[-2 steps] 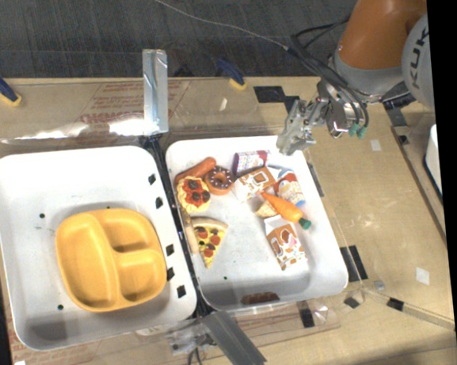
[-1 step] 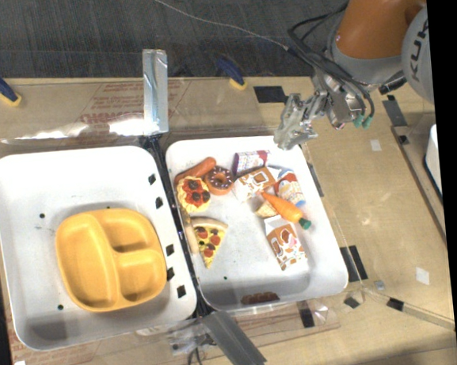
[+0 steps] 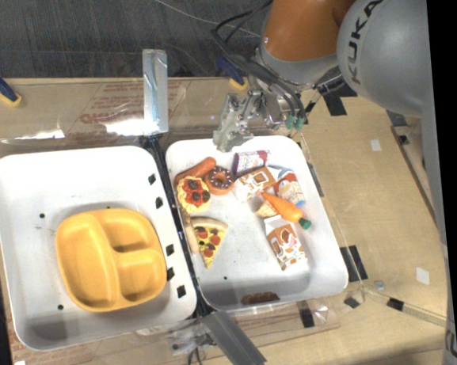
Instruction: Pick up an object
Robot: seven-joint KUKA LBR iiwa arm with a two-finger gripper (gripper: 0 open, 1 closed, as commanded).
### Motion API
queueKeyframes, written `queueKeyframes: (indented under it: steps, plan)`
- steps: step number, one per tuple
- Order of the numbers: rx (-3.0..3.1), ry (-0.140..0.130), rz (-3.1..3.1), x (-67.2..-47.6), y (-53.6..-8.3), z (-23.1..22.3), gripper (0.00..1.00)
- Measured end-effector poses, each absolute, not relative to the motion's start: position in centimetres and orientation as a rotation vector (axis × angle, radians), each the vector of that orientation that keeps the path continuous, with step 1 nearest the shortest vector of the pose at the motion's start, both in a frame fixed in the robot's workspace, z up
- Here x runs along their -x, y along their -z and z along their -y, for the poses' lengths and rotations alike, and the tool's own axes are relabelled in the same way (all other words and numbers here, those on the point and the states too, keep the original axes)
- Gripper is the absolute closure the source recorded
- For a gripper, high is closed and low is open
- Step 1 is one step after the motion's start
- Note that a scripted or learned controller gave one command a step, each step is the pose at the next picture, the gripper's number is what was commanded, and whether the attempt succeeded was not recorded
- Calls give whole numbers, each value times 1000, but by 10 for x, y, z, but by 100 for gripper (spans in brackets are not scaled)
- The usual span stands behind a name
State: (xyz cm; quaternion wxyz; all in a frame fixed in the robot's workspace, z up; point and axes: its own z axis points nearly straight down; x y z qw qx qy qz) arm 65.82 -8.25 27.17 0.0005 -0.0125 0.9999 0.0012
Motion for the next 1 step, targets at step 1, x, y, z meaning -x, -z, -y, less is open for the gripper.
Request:
queueKeyframes:
  steps: [1]
  plan:
    - [-207, 3, -3131, -658, -295, 124, 100]
